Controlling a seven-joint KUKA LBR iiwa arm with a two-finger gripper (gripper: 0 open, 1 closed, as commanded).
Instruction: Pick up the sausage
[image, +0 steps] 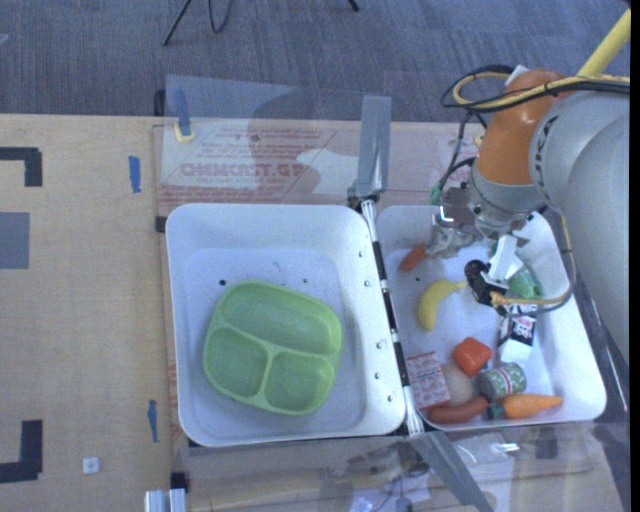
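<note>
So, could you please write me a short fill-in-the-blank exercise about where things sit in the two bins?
1. The green three-compartment plastic tray lies in the ___ white bin.
2. The reddish-brown sausage lies along the right bin's ___ edge.
3. The yellow banana lies ___ the sausage in the picture.
4. The orange carrot lies to the sausage's ___.

Missing words: left; bottom; above; right
</note>
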